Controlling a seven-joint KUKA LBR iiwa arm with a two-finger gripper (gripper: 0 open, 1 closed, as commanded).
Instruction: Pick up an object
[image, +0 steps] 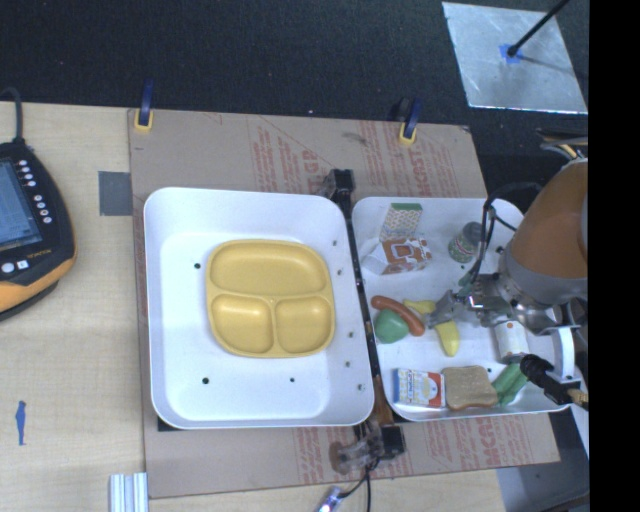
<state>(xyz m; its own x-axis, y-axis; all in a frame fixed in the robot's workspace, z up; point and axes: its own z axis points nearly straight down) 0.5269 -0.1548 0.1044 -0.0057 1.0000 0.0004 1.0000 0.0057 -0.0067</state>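
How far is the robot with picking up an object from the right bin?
Done: the arm has reached into the right bin, and the claw is low among the toys, next to the banana and near the hot dog. In hand: nothing shows between its tips. Left: the grasp and the lift. The yellow plate lies alone in the left bin.

Glossy white plastic bins (180, 300) sit on matt brown cardboard (250, 150); the yellow plastic tray (270, 297) looks smooth.
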